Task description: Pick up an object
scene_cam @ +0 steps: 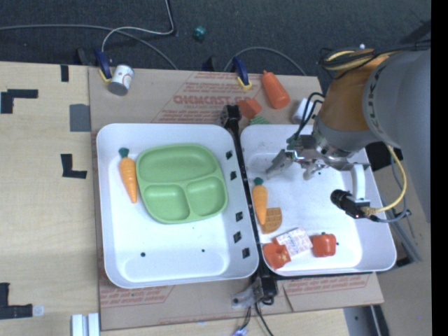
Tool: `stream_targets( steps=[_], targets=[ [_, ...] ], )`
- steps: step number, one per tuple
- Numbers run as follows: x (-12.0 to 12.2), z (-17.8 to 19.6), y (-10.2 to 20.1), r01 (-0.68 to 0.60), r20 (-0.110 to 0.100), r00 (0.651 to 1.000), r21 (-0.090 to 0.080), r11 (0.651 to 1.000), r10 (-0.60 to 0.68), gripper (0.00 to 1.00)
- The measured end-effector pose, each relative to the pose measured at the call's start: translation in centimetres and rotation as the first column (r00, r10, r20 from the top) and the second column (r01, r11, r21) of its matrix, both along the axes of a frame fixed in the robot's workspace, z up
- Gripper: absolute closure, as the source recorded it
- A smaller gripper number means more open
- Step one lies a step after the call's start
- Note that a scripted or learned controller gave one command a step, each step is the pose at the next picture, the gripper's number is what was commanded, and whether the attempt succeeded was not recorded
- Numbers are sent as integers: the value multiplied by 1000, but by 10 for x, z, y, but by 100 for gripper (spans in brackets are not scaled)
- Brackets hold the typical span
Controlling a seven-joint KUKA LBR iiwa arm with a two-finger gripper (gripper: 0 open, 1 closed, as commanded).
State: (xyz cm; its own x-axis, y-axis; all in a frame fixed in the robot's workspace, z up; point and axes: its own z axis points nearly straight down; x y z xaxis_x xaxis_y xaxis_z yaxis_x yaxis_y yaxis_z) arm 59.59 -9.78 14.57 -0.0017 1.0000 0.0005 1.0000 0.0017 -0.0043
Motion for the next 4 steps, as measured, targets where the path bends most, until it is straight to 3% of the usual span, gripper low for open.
stream_targets(
  steps=[1, 2, 3, 4],
  targets=[
    [-21, 39, 56, -2, 3, 1000, 1, 1000, 2, 0],
    [30, 38, 30, 0, 3, 1000, -1, 1000, 0, 0],
    [-37, 38, 33, 1, 2, 1000, -1, 1000, -1, 0],
    [-25, 38, 45, -1, 2, 1000, 1, 1000, 1, 0]
  ],
)
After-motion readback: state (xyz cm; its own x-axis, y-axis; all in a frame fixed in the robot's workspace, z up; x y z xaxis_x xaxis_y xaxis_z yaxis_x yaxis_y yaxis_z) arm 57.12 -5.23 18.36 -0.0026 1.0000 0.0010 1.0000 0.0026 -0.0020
